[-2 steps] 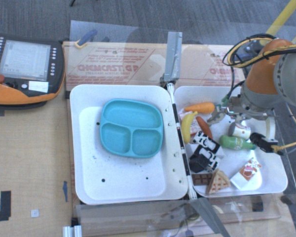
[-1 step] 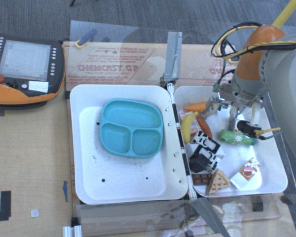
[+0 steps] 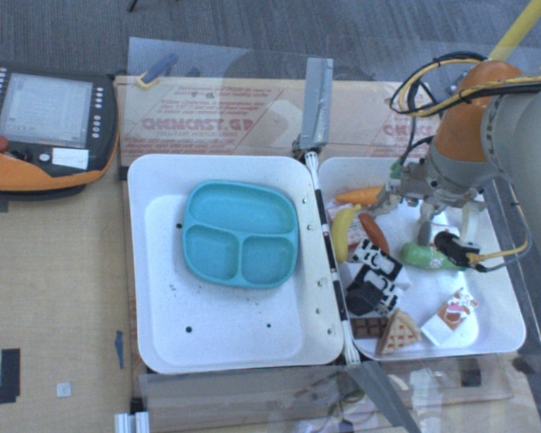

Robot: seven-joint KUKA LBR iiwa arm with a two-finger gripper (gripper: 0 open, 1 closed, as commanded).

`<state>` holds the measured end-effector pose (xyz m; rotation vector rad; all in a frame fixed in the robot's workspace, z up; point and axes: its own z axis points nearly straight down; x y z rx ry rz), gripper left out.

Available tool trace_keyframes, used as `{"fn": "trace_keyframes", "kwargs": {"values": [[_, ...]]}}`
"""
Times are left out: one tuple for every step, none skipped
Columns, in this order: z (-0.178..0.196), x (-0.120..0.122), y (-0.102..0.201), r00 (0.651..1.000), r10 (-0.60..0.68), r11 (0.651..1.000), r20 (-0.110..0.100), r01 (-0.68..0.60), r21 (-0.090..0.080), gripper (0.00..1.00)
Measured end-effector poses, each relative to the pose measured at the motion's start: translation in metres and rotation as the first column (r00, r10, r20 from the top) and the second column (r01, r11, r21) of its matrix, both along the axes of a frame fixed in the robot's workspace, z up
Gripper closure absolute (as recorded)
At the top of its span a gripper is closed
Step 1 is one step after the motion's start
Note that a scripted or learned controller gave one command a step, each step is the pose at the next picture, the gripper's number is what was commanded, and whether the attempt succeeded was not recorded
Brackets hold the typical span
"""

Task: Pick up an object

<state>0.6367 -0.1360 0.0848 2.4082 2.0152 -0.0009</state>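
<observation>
Glossy teal plastic tray [image 3: 241,234] in matt white bin [image 3: 153,242].

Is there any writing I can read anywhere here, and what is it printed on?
"CHEMCAST GP", in red, repeated: on the clear protective sheet behind the bins.
Handheld control pad: screen and key markings too small to read.
Small white packet in the right bin: red printing, too blurred to read.

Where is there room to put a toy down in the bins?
Left bin: bare floor below the blue tray, toward the near rim, and a strip along its left side. Right bin: crowded on its left with banana, carrot and waffle; a small bare patch lies mid-right.
</observation>
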Motion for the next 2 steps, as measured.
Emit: {"fn": "trace_keyframes", "kwargs": {"values": [[0.0013, -0.0023, 0.0351, 0.998, -0.069, 0.998, 0.002, 0.069, -0.006, 0.00], [0.0080, -0.0006, 0.0376, 0.998, -0.066, 0.998, 0.000, 0.066, -0.001, 1.00]]}}
